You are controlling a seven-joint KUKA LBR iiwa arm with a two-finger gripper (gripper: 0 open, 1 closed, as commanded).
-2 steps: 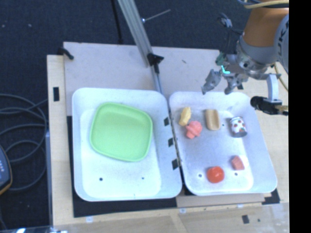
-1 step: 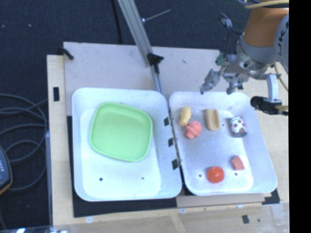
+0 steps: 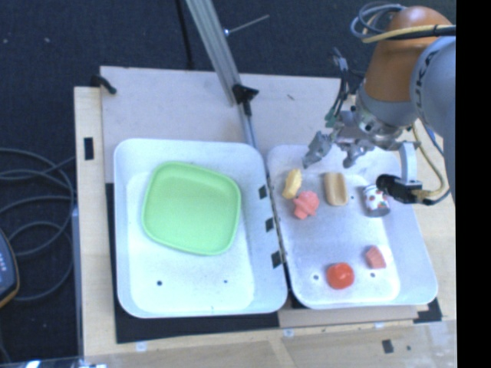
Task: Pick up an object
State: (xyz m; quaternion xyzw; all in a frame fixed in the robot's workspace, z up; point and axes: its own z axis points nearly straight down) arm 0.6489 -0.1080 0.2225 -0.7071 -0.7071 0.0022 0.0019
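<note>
Lying just below the open tool (image 3: 334,153): tan roll (image 3: 334,188)

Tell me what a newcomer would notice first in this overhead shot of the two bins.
The big light green plate dominates the left bin. At upper right, the grey arm with its orange band holds its open gripper over the far edge of the right bin. Small toy foods dot that bin: a yellow piece, a pink one and a red ball nearer the camera.
</note>
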